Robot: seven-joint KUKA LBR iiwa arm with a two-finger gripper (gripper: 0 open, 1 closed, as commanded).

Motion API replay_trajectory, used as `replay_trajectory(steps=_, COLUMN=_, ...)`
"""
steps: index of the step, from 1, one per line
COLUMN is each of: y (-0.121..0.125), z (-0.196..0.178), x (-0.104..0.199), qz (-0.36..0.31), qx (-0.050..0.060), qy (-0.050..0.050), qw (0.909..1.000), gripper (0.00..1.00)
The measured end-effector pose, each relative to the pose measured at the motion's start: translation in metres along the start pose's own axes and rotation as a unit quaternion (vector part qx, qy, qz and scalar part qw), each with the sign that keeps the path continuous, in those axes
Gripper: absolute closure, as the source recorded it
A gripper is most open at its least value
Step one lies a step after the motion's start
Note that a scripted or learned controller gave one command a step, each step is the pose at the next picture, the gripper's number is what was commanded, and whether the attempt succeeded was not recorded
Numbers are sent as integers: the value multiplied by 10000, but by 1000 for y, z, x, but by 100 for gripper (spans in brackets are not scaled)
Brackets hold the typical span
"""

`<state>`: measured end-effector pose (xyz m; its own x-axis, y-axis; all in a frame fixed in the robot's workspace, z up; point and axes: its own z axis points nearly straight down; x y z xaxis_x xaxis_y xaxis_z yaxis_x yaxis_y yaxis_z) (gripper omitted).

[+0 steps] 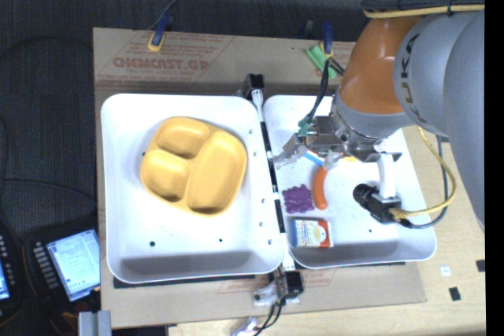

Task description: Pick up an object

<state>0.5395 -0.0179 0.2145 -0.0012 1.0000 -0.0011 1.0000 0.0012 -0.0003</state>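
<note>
Over the right bin (409, 244), entering from 3 o'clock, hangs the grey arm (441, 67) with its orange band. Left bin (118, 248): a large yellow moulded tray (193, 164) lies at its centre. Gripper (319, 157): poised at the right bin's 10 o'clock corner; whether its fingers are parted or grip anything cannot be told. Below it, toward 6 o'clock, lie an orange carrot-like piece (320, 189), a purple grape cluster (297, 198) just beside it, and a small printed carton (311, 232).
</note>
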Motion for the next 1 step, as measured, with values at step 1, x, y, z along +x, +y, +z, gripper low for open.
replay_trajectory(steps=1, y=-56, z=31, x=-55, qz=17, qx=9, qy=-2, qw=10000, gripper=0)
